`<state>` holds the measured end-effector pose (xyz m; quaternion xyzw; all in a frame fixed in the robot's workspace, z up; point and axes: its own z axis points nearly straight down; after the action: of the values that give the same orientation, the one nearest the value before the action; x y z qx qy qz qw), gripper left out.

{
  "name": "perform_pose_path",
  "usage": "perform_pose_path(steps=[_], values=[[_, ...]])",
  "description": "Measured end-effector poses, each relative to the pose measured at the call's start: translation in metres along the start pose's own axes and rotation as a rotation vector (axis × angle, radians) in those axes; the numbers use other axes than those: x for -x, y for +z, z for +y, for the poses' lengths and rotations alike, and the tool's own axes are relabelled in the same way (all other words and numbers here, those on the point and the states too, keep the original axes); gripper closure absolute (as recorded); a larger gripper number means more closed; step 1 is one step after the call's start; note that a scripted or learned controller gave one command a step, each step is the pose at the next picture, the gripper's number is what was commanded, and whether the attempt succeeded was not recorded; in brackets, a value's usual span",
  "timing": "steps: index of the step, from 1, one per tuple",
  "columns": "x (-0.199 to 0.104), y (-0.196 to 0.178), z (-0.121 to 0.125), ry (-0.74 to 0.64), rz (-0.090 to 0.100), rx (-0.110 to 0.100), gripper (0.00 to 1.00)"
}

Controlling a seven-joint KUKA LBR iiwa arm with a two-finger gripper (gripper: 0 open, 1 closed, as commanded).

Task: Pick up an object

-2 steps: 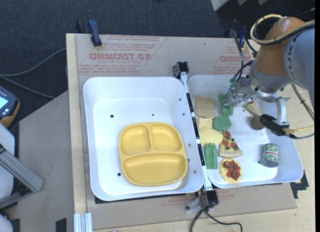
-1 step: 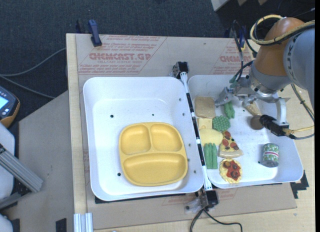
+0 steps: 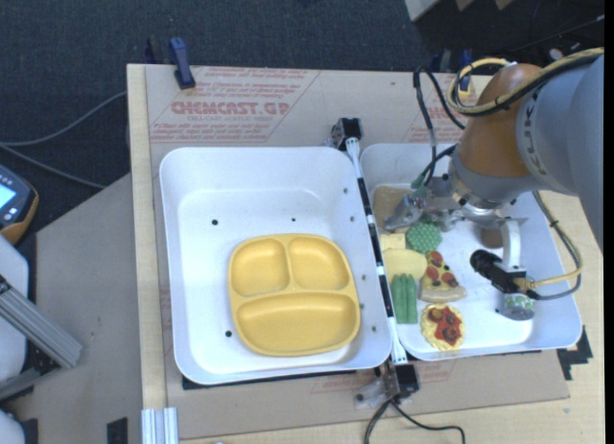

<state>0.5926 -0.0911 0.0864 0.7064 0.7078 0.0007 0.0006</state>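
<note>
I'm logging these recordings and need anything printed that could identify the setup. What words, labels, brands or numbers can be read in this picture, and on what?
"CHEMCAST GP": large red letters on the brown paper-covered board under the two shallow white bins; the last letters are partly blurred.
Smaller red lines above and below that name on the same board: too small and blurred to read.
Repeated red print right of the black clip: unreadable.

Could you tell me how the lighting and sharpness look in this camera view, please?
In the camera view the light is even and soft: the yellow divided plate casts hardly any shadow in the left bin, whose white walls are bright but not blown out. The toy foods are slightly soft, and the arm near the right edge looks a little blurred.
</note>
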Motion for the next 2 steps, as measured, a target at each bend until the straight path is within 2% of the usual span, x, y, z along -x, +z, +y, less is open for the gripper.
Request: perform_pose_path(steps=[1, 2], values=[[0.0103, -0.0012, -0.0332, 0.004, 0.000, 0.003, 0.00], [0.0095, -0.0084, -0.0340, 0.003, 0.000, 0.000, 1.00]])
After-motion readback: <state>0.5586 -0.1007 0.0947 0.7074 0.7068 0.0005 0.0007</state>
